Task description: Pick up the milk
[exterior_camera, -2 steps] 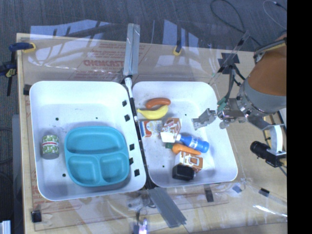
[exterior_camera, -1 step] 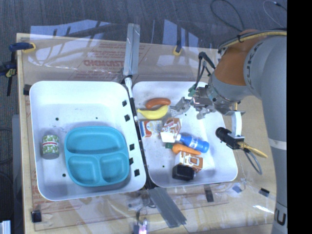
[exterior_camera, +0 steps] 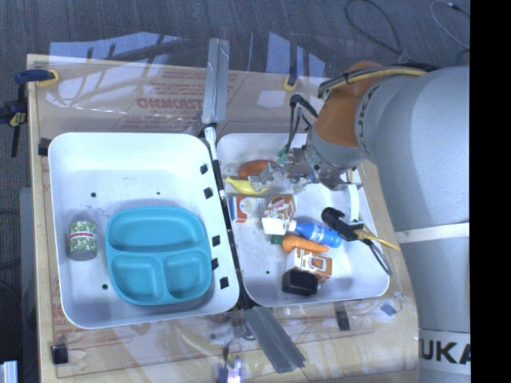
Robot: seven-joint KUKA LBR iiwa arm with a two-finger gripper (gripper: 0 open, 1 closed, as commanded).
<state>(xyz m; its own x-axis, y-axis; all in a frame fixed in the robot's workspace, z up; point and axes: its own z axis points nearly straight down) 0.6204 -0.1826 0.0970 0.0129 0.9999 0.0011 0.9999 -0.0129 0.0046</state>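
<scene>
over the right bin (exterior_camera: 363, 282), your tool (exterior_camera: 286, 168) hangs at the back of the clutter; its grip cannot be told. the milk (exterior_camera: 279, 208), a small carton, lies just in front, touching the yellow banana (exterior_camera: 246, 186). come straight down and close across its narrow sides. count: two bins, one teal tray (exterior_camera: 156, 255), one can (exterior_camera: 81, 238).

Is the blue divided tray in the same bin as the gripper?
No. The blue tray lies in the left bin, while the gripper is over the right bin.
</scene>
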